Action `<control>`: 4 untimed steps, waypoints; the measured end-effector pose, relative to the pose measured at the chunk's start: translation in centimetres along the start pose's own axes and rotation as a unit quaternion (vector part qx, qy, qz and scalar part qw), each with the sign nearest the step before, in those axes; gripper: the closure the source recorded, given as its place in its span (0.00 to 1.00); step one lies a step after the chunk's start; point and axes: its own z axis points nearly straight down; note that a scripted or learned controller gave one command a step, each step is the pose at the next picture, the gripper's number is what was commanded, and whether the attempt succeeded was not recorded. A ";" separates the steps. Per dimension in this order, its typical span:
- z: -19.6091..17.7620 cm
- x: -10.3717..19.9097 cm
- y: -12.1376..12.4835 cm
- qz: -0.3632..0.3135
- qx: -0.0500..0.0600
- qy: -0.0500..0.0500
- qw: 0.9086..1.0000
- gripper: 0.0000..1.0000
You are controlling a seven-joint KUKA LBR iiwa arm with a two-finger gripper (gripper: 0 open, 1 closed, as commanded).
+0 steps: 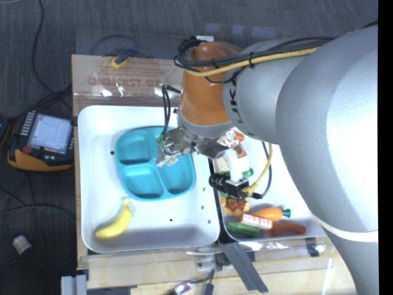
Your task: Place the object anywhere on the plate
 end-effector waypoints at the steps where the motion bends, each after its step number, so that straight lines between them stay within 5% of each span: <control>1: 5.9 -1.5 -0.6 -0.087 -0.017 -0.006 0.996 1.00; 2: 4.6 -1.4 1.9 -0.331 -0.004 -0.004 0.944 1.00; 3: 2.2 3.9 0.7 -0.334 -0.002 0.000 0.943 1.00; 4: 2.3 3.9 0.7 -0.334 -0.002 0.000 0.943 0.00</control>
